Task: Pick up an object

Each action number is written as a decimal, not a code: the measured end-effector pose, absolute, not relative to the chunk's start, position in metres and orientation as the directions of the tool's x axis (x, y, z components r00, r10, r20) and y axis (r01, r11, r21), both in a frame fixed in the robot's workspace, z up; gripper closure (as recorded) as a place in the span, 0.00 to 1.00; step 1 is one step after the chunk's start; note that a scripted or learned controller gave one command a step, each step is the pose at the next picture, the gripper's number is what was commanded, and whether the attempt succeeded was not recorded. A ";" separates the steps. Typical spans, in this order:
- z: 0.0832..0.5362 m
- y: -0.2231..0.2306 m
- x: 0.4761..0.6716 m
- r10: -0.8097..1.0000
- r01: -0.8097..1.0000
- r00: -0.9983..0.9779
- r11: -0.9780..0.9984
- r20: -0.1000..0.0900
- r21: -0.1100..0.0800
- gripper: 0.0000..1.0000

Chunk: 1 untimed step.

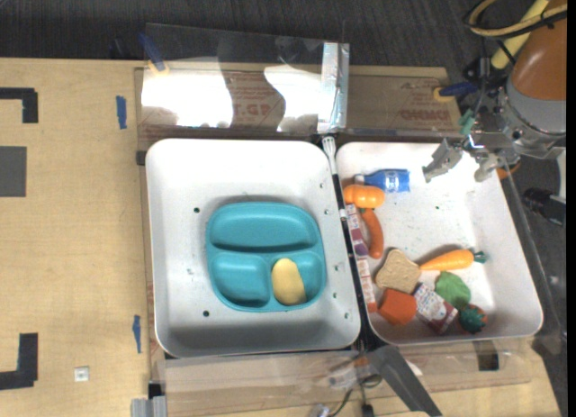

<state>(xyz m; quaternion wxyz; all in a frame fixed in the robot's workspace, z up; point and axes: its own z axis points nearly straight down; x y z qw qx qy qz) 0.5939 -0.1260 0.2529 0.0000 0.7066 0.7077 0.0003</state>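
**Many toys, and lots of ways to miss**

Two gripper (465, 161) fingers spread apart, with nothing between them. Hanging just to the right of the blue bottle (387, 179), over the far end of the right bin (526, 262). No toy picked up yet.

Closest toy to grab: the blue bottle, lying on its side. Round and smooth, so likely to roll away if bumped by one finger first. Could also pop out when squeezed.

Just in front of the blue bottle, almost touching it: a small orange toy (364, 196). Easy to pinch both at once, or to push one into the other.

Just left of the blue bottle: the bin wall. Not much room for a finger on that side, so might bang into the wall.

Well in front of the blue bottle: a carrot (447, 259), a bread slice (397, 271), a red block (397, 307) and green toys (454, 287), all squashed close together. Hard to slip fingers around just one. Might grab two, or none.

Straight down from here: bare white floor. Would close on nothing.

Far left of the blue bottle, in the other bin: a teal tray (264, 226) with a yellow egg (288, 280). Round too, so slippery.
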 end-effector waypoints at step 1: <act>0.253 -0.126 0.594 1.000 1.000 -0.002 0.002 0.000 0.000 0.00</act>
